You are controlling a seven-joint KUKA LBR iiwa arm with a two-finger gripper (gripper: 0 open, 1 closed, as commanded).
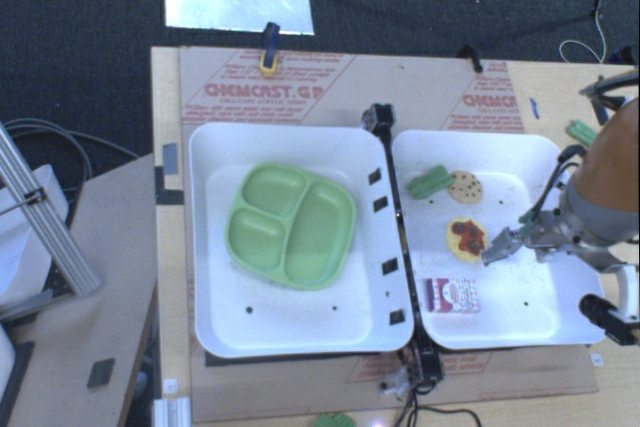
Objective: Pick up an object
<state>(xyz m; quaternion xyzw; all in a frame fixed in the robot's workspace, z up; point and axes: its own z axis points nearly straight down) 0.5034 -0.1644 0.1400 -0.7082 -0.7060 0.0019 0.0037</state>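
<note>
One pincer point(497, 250), finger state unclear, just right of the yellow-and-red toy point(466, 239).

Two bins sit side by side on a bench point(330, 85). In the left bin point(215, 315) a divided plate point(291, 225) lies near the middle. The right bin point(540, 320) holds four things: a pickle point(429, 182) near the back left corner, a cookie point(465, 186) just to its right, a small pizza point(467, 238) in front of the cookie, and a carton point(452, 295) in front of the pizza, close to the near wall. The gripper point(497, 250) is over the right bin, just to the right of the pizza.
</note>
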